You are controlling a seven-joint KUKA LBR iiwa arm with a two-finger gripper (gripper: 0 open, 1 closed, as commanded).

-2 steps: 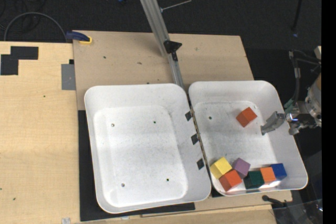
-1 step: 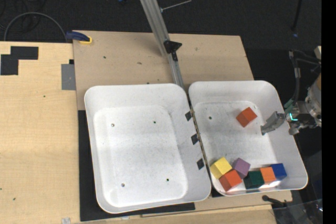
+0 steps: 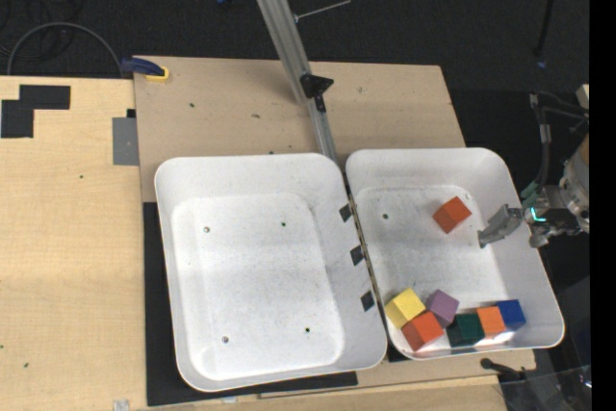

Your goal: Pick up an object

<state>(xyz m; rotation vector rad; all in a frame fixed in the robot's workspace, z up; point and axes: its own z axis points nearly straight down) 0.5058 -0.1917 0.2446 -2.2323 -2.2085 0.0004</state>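
Note:
An orange-red block (image 3: 451, 214) lies alone in the upper middle of the right bin (image 3: 423, 159). Along that bin's front edge sits a cluster: a yellow block (image 3: 405, 306), a purple block (image 3: 443, 304), a red-orange block (image 3: 422, 330), a green block (image 3: 466, 329), an orange block (image 3: 492, 320) and a blue block (image 3: 511, 313). My gripper (image 3: 518, 231) hangs over the bin's right rim, to the right of the lone orange-red block and apart from it. Its fingers are spread and open, with nothing between them.
The left bin (image 3: 250, 164) adjoins the right one, joined by black clips (image 3: 356, 255). A slanted aluminium bar (image 3: 279, 24) rises behind the bins. A blue and yellow clamp (image 3: 144, 67) lies at the wooden bench's back left corner.

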